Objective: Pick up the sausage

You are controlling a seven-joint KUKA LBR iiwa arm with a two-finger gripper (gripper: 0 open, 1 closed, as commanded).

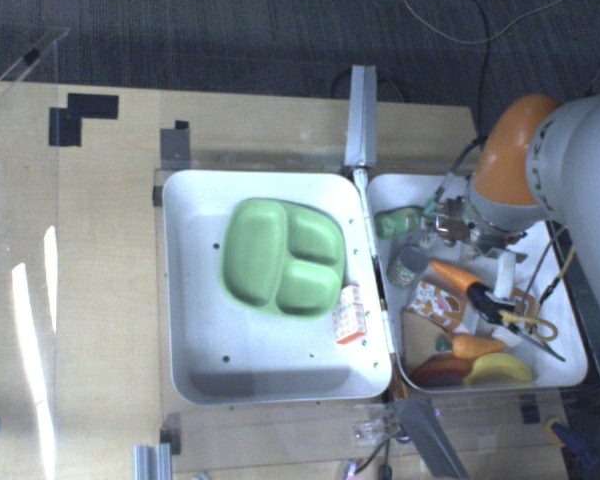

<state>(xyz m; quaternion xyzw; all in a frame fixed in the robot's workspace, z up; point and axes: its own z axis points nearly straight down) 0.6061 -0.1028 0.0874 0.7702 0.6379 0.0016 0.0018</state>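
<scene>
Sausage (442,372) lying at the front of the right bin (577,360), apart from the end effector (450,223).

The dark red sausage is resting against the bin's near wall, touching a yellow banana (502,369) on its right, with an orange carrot-like piece (476,346) just behind it. Further back, a printed packet (436,306), a black-handled orange tool (472,283) and a grey cup (412,263) are crowding the space between. The arm (550,158) is reaching in from the right, wrist bent down over the bin's back half beside a green item (396,222); whether its fingers are parted cannot be told. In the left bin (195,298), a green divided tray (283,255) and a small carton (351,319) are lying.
</scene>
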